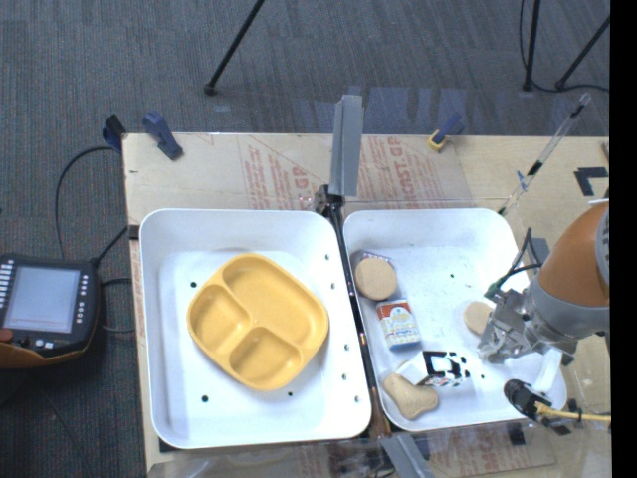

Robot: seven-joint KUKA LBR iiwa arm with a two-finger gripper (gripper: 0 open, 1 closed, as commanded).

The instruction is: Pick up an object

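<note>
The arm is bent low over the right bin (498, 229), its gripper (501, 339) near the right wall beside a tan round piece (479, 317). The gripper's state cannot be told. Bare floor is seen in the bin's upper half.

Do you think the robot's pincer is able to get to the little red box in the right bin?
Probably yes. The pincer hangs over the right bin, and the red box lies flat to its left with nothing on top of it.
</note>
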